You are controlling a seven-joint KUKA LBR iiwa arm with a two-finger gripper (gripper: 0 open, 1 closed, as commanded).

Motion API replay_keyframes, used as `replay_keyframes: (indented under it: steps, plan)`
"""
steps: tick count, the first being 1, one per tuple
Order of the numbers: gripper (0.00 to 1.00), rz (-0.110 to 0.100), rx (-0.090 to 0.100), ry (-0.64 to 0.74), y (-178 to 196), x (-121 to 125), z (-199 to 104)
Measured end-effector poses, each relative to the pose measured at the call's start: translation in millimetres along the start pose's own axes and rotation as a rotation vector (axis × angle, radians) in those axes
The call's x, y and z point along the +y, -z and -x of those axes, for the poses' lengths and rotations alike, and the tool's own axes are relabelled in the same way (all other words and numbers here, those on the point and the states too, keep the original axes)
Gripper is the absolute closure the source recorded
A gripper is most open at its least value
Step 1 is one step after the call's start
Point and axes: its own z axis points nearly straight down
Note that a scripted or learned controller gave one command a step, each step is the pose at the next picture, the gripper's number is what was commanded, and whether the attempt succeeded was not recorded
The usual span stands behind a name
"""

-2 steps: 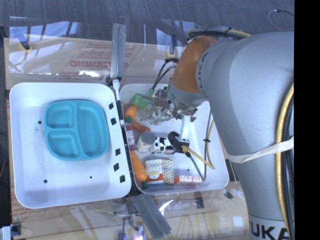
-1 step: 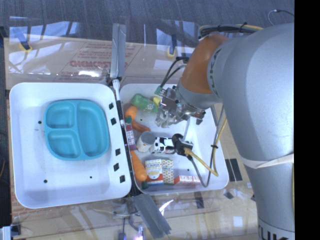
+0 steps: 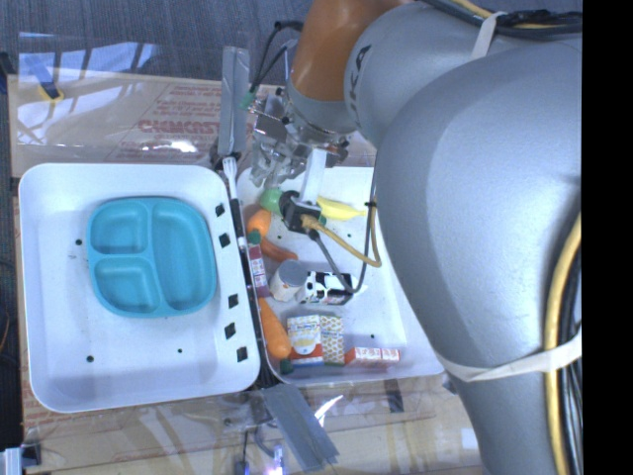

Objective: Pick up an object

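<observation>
Camera view finds our gripper [image 3: 272,161] low over the far end of the right bin [image 3: 391,310], its grip unreadable to us, while the banana [image 3: 339,208], carrots [image 3: 274,331] and cartons [image 3: 315,336] lie unlifted, leaving the pick undone.

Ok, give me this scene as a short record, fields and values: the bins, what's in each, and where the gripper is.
left bin: holds a blue divided plate
right bin: holds toy food, among it a carrot, a banana, small cartons
arm: reaches over the right bin from the right
gripper: above the right bin's far end
grasp: cannot tell
</observation>
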Motion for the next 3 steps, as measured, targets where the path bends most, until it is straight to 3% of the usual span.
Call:
replay_keyframes:
  steps: [1, 2, 3]
  plan:
    - [1.0, 0.0, -0.001, -0.178, -15, 12, 1]
    - [1.0, 0.001, 0.0, -0.291, 54, -22, -77]
    - [1.0, -0.003, -0.003, -0.262, 29, -43, -127]
